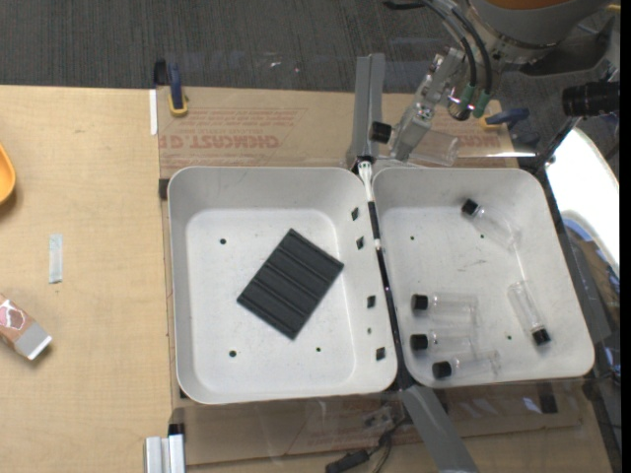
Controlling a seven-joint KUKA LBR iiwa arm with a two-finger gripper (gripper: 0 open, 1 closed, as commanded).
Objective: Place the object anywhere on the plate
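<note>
The plate [291, 284] is a dark ridged rectangle lying at a slant in the middle of the left bin [187, 363]. Several clear vials with black caps lie in the right bin [562, 264]: one at the back [490, 223], one near the right wall [526, 311], and three close together at the front left [449, 341]. My gripper [412, 138] hangs above the back rim of the right bin, near the divider between the bins. Something clear and glassy [439, 151] shows beside its tip; whether it is held cannot be made out.
A grey metal post [370, 101] stands behind the joint of the two bins. A blue clamp [175, 89] sits at the bench's back left. On the left of the bench lie a small grey strip [55, 259], a wrapped item [22, 328] and an orange object [4, 175].
</note>
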